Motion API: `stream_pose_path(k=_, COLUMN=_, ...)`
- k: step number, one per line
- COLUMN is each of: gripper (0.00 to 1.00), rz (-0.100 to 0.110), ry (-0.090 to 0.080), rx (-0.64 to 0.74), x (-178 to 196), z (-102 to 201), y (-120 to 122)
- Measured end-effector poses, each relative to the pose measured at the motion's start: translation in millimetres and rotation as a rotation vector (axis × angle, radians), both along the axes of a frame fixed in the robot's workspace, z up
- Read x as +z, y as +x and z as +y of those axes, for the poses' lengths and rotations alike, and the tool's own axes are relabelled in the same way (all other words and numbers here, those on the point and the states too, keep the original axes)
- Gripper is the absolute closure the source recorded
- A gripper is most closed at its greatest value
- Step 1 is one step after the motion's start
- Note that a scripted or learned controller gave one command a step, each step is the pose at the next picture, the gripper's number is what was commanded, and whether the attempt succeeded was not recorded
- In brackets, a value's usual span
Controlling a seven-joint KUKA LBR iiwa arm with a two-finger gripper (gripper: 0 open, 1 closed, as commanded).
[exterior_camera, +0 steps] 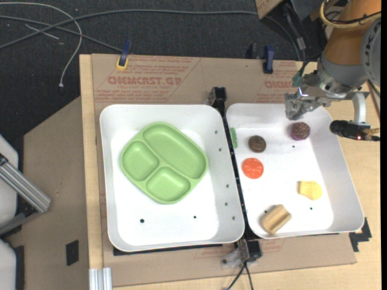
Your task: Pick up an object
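Observation:
The right bin (338, 180) holds several small objects: a purple round piece (300, 131) at the back, a dark brown round piece (257, 143), an orange disc (253, 168), a yellow chunk (310, 190) and a tan block (275, 218) near the front. My gripper (297, 110) hangs over the back of the right bin, just behind and slightly left of the purple piece. Nothing shows between its tips.
The left bin (121, 222) bears a green three-compartment plate (163, 162). Blue clamps (124, 54) (268, 58) hold the cardboard at the back. A black fitting (217, 95) stands between the bins. Cables lie on the dark floor behind.

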State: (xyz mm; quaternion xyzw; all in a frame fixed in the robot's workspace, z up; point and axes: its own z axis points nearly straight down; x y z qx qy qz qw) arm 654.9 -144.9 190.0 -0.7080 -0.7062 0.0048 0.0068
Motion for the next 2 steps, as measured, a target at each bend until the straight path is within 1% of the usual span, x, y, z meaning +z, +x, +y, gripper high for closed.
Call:
stream_pose_path(k=1, gripper=0.00, rz=-0.015, ry=-0.002, rx=0.003, x=9.5, z=0.2, y=3.3)
stream_pose_path(k=2, gripper=0.00, rz=-0.011, ry=-0.002, rx=0.001, x=-37.3, z=-8.2, y=2.7)
